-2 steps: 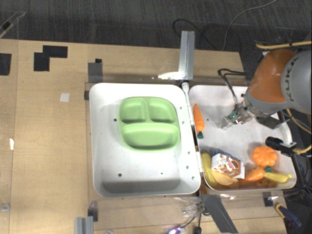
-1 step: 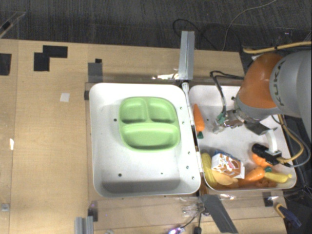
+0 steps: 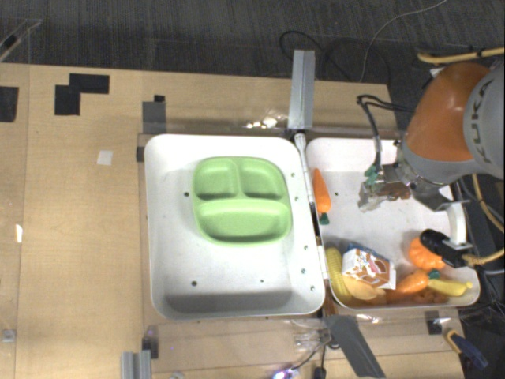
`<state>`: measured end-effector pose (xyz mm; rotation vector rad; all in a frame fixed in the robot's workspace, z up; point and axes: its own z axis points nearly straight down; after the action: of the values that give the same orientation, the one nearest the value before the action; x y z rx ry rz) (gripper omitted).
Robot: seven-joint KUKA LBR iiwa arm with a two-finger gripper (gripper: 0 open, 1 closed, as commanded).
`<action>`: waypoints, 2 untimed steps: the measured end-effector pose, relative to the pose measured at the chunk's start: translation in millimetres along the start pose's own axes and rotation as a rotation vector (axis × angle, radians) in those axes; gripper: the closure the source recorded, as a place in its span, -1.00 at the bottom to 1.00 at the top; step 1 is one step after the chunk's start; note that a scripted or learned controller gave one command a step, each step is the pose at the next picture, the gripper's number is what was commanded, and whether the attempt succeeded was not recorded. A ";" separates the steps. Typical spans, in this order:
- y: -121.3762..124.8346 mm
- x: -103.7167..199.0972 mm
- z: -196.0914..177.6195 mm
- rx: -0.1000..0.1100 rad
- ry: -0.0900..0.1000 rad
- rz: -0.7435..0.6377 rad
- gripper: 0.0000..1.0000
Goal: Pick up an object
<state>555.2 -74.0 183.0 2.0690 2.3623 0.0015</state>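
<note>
My gripper (image 3: 377, 192) hangs over the upper middle of the right bin (image 3: 347, 160), above bare white floor. Nothing shows between its tips. An orange carrot (image 3: 319, 193) lies along the bin's left wall, to the left of the gripper. Along the bin's near edge lie a yellow corn cob (image 3: 334, 265), a printed snack packet (image 3: 369, 268), an orange toy fruit (image 3: 421, 253), a small orange piece (image 3: 411, 283) and a yellow banana (image 3: 451, 287). All of these lie apart from the gripper.
The left bin (image 3: 170, 212) holds a green divided plate (image 3: 240, 199). A metal post (image 3: 301, 93) stands at the back between the two bins. The grey and orange arm (image 3: 454, 125) comes in from the right above the right bin.
</note>
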 end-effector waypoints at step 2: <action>-55.6 -7.6 93.6 -0.012 -0.001 0.044 -1.00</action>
<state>501.2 -88.9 89.3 2.1140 2.3096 0.0148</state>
